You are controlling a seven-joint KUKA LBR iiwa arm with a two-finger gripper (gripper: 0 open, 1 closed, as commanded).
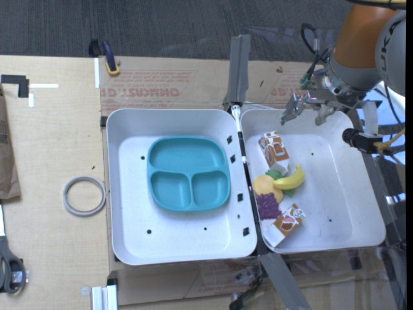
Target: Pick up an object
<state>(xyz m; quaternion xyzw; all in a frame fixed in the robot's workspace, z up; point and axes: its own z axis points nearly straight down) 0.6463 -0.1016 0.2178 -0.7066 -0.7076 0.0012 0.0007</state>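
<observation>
Two white bins [122, 192] sit on a cardboard-covered bench [45, 141] over dark carpet [161, 11].

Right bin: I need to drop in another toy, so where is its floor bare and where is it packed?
The right bin is bare across its middle and right side, from the toy cluster out to the right wall. It is crowded along the left wall: a small carton, a banana, purple grapes and a second carton. The gripper hovers over the far edge.

Dark grey carpet [129, 15] is stretching across the far side, a pale wooden bench [45, 154] is filling the left, brown cardboard [168, 86] is lying along its far edge, and even light is falling throughout.
</observation>
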